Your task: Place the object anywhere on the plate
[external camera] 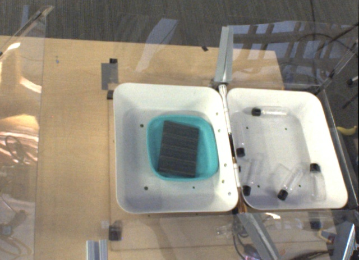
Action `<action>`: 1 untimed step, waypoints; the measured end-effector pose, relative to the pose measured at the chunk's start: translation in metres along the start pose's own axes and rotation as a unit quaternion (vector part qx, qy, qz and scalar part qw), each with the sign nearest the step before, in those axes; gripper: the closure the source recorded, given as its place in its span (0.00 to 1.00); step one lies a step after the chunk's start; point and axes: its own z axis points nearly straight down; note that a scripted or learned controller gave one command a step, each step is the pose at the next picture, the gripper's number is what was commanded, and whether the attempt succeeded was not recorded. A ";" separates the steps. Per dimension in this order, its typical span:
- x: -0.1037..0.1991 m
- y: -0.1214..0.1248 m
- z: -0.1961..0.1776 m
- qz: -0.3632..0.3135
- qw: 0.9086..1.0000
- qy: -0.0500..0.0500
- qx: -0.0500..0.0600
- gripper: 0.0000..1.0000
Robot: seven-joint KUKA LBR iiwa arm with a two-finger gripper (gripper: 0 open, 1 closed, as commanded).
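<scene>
- I cannot tell from here how the gripper stands, wide or narrow, or whether it holds anything.
- On the arm's side, the right bin [332,141] has several small clear vials with black caps scattered over its floor.
- One vial [270,111] lies flat near the far wall, with its cap toward the left bin.
- Another vial [289,185] lies at a slant near the front wall, and one more [316,177] sits just beside it toward the right wall.
- Two further black caps show close to the wall shared with the left bin. Their clear bodies are too faint for me to trace.
- The left bin [126,141] touches the right bin along that shared wall.
- A teal plate [208,147] sits in the middle of the left bin's floor, apart from all four walls.
- The object, a dark grey ridged block [179,149], lies flat on the plate. It is roughly centred and a little tilted, and teal shows around every side of it.
- Both bins rest on the pale wooden bench [67,141], which has streaks of glare across it.
- A grey metal bar [224,56] runs away from the seam between the bins toward the far edge.
</scene>
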 end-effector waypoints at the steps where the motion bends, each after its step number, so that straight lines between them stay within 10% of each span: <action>1: 0.000 0.000 0.000 0.000 1.000 0.000 0.000 0.00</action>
